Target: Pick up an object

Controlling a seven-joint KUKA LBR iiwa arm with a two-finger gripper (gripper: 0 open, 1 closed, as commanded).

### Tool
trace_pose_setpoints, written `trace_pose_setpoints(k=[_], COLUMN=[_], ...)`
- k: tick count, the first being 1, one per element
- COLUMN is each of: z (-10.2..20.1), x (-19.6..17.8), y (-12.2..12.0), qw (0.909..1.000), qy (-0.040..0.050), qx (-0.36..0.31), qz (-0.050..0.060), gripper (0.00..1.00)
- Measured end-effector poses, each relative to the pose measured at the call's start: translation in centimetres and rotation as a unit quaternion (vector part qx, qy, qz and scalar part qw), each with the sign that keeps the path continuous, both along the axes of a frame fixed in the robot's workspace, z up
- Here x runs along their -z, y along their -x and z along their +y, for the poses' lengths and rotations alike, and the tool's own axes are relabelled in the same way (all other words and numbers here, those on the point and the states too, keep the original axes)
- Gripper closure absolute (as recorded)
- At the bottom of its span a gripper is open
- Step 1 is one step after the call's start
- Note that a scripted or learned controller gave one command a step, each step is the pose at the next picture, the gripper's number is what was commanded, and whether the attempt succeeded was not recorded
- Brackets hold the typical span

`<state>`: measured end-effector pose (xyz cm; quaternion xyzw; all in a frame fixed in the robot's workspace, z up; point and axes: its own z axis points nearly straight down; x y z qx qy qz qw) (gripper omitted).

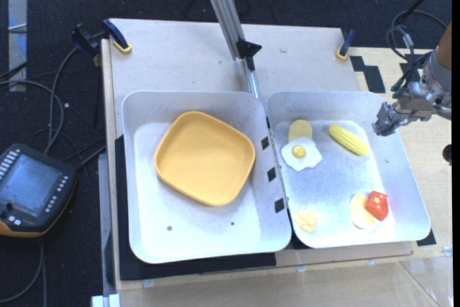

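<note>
Your things to pick from lay in the right bin [402, 154]. A toy fried egg [300, 154] sat near the top left of that bin, and a small yellow piece [300, 129] touched its top edge. A toy corn cob [349, 139] lay just to the right of them, tilted. Down in the lower right corner a red toy [376, 205] rested against a pale round piece [361, 213]. A little pale yellow lump [307, 221] sat near the bottom left of the bin. Your pincer [385, 121] hung over the right rim of that bin, near the corn cob but not touching it. It was dark and small, so you could not tell if it was apart or together, and nothing showed in it. The grey arm [431, 83] reached in from the right. The left bin [144, 226] held a big yellow plate [205, 157], tipped a bit like a diamond. Both bins sat side by side on the bench [180, 54]. A silver pole [223, 0] leaned in from the top. A grey hand controller [32, 187] lay on the dark floor at the left.
</note>
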<state>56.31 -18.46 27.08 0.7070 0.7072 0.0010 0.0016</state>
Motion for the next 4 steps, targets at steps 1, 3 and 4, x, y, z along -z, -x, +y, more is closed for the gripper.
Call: trace_pose_setpoints(k=[1, 3, 4], z=[5.8, 15.2, 19.7], x=[-0.2, 2.6, 3.1], y=[-0.9, -2.6, -2.4], qw=[1.0, 1.0, 1.0], qy=[-0.001, -0.0009, -0.0008], qx=[-0.002, -0.002, -0.002], qz=[0.002, 0.003, 0.002], gripper=[1.0, 1.0, 1.0])
